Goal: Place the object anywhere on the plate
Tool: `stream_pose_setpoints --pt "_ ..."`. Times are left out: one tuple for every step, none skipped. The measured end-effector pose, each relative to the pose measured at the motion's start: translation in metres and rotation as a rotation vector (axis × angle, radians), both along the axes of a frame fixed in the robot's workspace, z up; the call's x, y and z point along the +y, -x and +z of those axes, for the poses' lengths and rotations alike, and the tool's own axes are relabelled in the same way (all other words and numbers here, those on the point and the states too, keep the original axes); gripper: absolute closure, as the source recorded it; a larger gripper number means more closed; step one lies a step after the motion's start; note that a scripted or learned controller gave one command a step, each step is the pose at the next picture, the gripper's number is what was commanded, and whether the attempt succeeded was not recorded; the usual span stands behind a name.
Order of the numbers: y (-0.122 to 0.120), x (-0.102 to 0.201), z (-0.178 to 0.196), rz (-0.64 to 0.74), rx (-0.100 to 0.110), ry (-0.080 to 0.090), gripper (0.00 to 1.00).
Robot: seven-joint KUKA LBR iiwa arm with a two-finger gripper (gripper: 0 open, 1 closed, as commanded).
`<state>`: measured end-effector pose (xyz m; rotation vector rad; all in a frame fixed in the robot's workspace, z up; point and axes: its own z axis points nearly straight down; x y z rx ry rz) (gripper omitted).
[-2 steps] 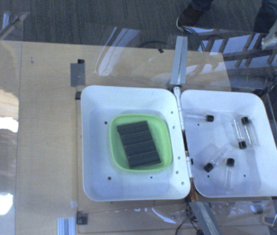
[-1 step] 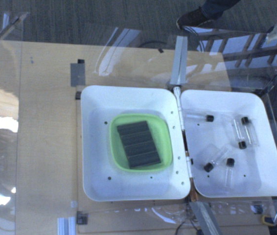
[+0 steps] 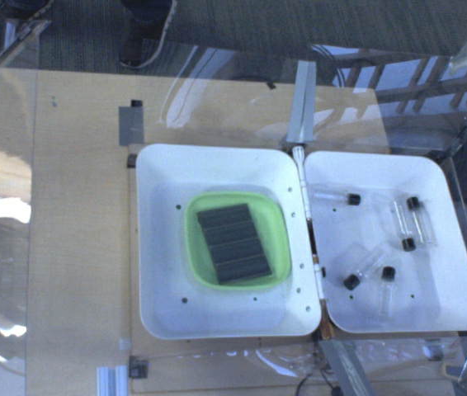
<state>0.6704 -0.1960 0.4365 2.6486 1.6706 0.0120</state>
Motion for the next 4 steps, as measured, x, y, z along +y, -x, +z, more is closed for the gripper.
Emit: stream_pose_setpoints --pt "0.000 0.000 0.000 0.000 0.000 0.000 0.00" --pt "0.000 0.000 0.000 0.000 0.001 0.000 0.00" --pt "0.016 -0.002 0.000 -0.038 0.001 -0.002 0.00" --pt "0.016 -0.002 0.000 -0.038 0.001 -0.002 0.00"
